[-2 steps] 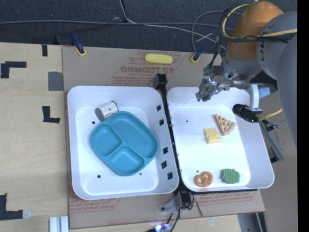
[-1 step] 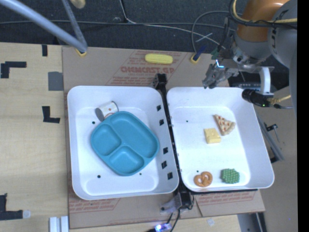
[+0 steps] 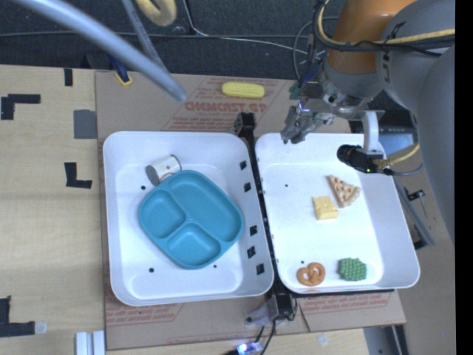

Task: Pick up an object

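Observation:
The right bin holds a pizza slice, a yellow cheese block, a pretzel and a green bumpy piece. My gripper hangs over the far left corner of this bin, close to the divider between the bins. It is well apart from all of these items, and nothing shows in its grasp. In the left bin lie a blue divided tray and a small tipped-over cup.
A yellow object lies on the cardboard behind the bins. The grey arm with its orange band fills the upper right. A black fixture sits over the right bin's far edge. A grey pole crosses the upper left.

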